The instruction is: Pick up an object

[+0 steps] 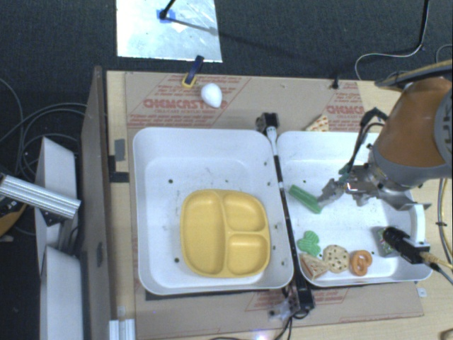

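Broadly, the bench [233, 94] carries two white bins side by side, and the arm [417, 137] reaches in over the right bin [318, 151] from the right edge, its orange band above the grey wrist. The left bin [163, 154] lies well to the left of the gripper and holds a yellow divided plate [225, 232] with three compartments, which sits toward that bin's near half.

The gripper [333, 188] hangs over the middle of the right bin, its fingers pointing left. Whether they are spread or closed cannot be told from this slant, and nothing can be seen between them.

Just beside the fingertips, to their left and slightly nearer the camera, a green stick-shaped object [305, 198] lies flat on the bin floor, tilted diagonally; whether the tips touch it is unclear. Nearer the front wall, below the gripper, a row of small items rests apart from it: a green leafy piece [308, 244], a tan wedge [315, 265], a speckled cookie [335, 258] and an orange pretzel shape [360, 262].

Far behind and to the left of the gripper, outside the bins, a white egg [211, 94] sits on the cardboard.
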You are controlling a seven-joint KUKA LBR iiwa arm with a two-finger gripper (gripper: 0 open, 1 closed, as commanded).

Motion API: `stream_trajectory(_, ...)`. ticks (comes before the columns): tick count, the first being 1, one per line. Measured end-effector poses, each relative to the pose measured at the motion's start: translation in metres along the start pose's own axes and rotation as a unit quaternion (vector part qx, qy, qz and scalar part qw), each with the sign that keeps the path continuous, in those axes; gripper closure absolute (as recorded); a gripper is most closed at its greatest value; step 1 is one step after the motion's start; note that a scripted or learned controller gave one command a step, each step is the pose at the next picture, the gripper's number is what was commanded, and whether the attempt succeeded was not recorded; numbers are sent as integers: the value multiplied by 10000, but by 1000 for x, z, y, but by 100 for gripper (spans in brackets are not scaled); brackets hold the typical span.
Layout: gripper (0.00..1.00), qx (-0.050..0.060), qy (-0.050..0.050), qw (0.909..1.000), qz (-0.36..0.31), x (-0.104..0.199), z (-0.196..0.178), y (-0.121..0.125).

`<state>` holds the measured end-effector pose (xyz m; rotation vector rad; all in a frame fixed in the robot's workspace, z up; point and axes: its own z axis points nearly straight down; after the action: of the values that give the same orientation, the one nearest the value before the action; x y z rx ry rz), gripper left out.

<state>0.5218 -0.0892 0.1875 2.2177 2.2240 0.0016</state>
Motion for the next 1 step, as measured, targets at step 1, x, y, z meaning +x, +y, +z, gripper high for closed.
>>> stream_trajectory(1, 0, 37, 8, 10000, 4, 8, 102, 11)
